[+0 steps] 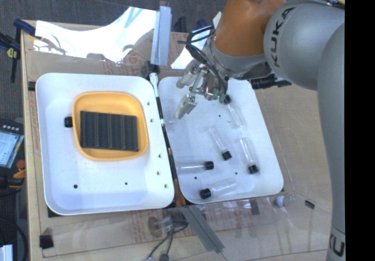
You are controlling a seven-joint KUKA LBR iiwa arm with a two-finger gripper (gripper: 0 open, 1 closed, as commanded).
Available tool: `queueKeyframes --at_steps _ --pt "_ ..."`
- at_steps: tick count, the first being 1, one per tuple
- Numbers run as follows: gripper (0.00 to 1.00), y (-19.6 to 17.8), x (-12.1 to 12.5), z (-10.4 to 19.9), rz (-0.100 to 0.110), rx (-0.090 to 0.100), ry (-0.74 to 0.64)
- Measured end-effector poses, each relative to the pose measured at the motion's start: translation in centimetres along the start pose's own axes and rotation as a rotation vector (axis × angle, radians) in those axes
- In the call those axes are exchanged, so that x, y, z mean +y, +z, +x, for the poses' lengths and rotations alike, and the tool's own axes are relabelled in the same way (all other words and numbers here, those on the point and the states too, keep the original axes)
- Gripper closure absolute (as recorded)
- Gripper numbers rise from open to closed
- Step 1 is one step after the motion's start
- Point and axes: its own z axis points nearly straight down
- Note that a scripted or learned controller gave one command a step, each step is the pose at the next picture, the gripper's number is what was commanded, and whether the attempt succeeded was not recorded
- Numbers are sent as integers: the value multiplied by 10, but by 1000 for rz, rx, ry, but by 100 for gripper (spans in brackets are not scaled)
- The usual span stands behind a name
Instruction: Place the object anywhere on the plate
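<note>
A yellow plate (88, 103) with a dark ridged insert (111, 131) lies in the left bin (58, 189). Several clear vials with black caps lie in the right bin (266, 181): one (196, 167) near the front left, one (220, 185) at the front, one (219, 138) in the middle, one (246, 151) on the right. My gripper (186, 95) hangs over the back left part of the right bin, open, with nothing between its fingers. It is well behind the vials.
A small black piece (68, 122) sits in the left bin just left of the plate. Crumpled foil (99, 37) and an upright strip (161, 31) lie behind the bins. The bulky arm (293, 26) covers the back right.
</note>
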Motion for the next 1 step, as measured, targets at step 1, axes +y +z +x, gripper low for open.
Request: queueKeyframes --at_steps 1 --pt "0 12 49 3 -1 0 -60"
